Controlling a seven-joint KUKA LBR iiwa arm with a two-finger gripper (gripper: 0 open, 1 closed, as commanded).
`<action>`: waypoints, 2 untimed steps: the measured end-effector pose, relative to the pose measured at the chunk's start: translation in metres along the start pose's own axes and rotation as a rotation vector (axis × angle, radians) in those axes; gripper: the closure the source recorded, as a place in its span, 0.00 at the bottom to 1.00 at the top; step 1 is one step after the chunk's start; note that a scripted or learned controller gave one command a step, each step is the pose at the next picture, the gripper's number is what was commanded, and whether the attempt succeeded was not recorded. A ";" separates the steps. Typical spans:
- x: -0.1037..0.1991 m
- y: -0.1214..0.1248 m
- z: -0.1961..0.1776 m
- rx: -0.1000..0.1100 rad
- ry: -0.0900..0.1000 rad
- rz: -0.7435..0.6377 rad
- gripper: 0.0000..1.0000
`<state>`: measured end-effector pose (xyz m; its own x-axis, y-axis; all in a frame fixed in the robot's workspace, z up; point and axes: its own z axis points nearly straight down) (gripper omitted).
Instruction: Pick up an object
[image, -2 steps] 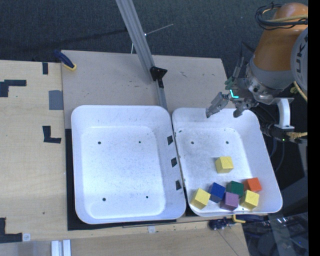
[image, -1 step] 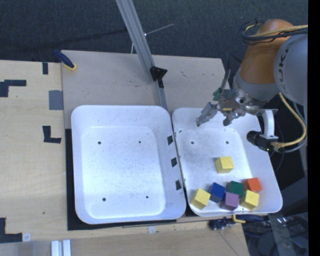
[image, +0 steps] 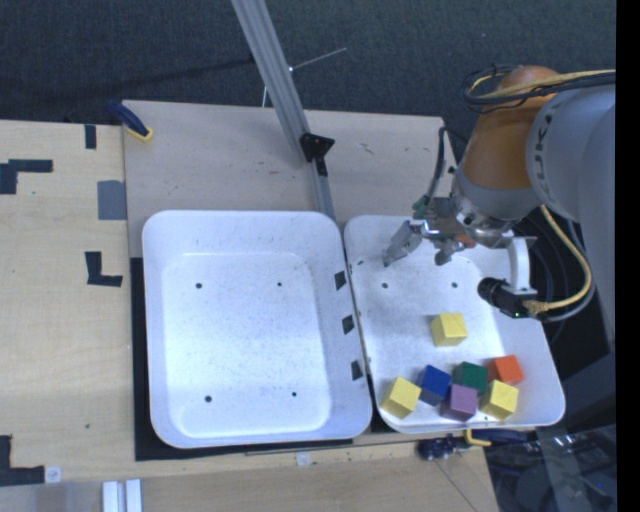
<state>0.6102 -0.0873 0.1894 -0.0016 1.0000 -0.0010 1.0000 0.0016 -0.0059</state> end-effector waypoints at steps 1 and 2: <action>-0.002 -0.004 0.045 0.001 0.000 0.001 0.00; -0.001 -0.003 0.032 -0.004 0.001 -0.002 1.00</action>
